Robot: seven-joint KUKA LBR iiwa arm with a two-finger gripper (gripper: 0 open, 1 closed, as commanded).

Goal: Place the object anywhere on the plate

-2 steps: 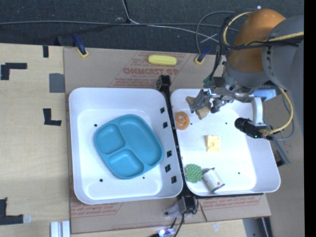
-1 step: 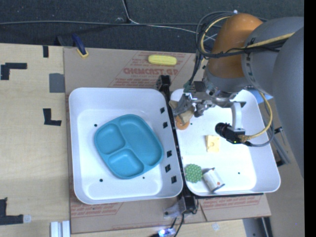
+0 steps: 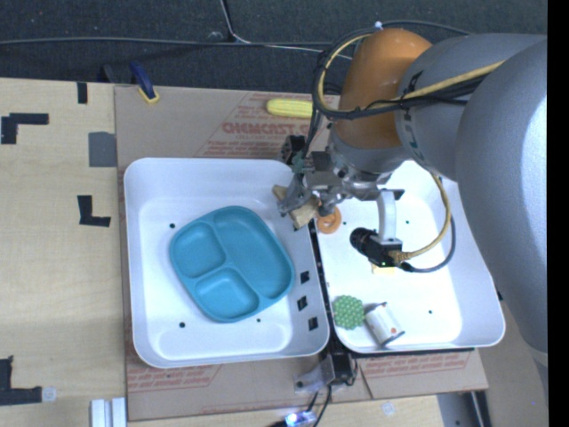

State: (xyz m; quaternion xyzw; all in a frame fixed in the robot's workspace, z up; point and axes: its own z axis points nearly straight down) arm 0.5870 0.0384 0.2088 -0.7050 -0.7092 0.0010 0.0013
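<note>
A robotics lab: taped cardboard bench point(image 3: 178, 123), white bins point(image 3: 142, 238), loose cables point(image 3: 227, 12).

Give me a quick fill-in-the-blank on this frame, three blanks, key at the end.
1. The blue plate lies in the ____ bin.
2. The plate has ____ compartments.
3. The green ball lies in the ____ bin, beside a small white cylinder.

Missing words: left; three; right

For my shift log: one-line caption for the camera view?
Gripper over the seam between the bins; blue plate in the left bin, green ball in the right.
</note>
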